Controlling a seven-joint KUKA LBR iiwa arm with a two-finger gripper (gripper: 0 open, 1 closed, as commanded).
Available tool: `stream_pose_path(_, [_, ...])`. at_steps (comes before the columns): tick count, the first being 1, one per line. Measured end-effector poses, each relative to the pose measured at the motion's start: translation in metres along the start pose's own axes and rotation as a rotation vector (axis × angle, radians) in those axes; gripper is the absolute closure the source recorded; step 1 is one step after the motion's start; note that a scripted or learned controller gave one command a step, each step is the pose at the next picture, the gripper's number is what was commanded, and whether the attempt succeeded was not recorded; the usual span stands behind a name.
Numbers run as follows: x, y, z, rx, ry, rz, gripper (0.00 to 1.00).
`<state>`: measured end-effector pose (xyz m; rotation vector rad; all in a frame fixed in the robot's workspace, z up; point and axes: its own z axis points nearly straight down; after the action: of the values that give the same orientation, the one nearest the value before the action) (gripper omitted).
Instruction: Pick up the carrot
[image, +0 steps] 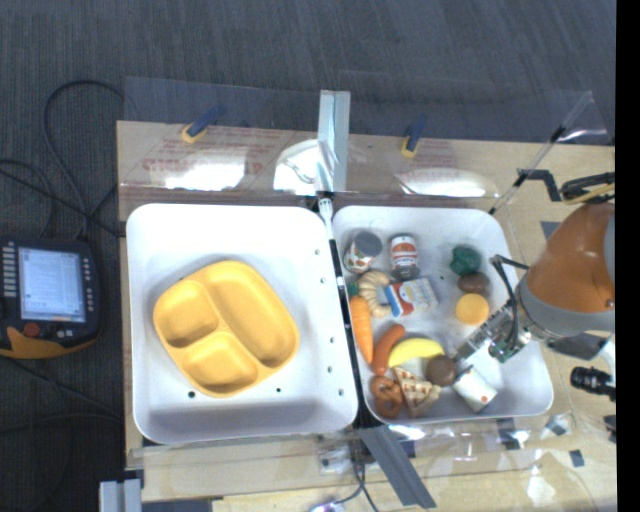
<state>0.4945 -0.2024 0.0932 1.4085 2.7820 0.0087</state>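
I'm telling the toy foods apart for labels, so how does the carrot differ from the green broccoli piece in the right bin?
The carrot is orange, while the broccoli is dark green. The carrot is long and tapered, lying along the bin's left wall; the broccoli is short and lumpy, near the far right corner. The carrot touches neighbouring food; the broccoli sits more apart. Both lie in the right bin, neither in the pincer.

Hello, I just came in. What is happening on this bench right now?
A grey robot arm with an orange band reaches from the right into the right white bin, which is full of small toy foods. Its end effector is low near the bin's right side, beside a yellow lemon-shaped piece. The orange carrot lies untouched at the bin's left wall. The left white bin holds a yellow divided tray.
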Motion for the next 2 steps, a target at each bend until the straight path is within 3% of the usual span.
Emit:
stream_pose_path(1, [0.014,0.047,-0.053,0.021,0.015,0.412,1.00])
stream_pose_path(2, [0.083,0.051,-0.114,0.026,0.013,0.656,1.00])
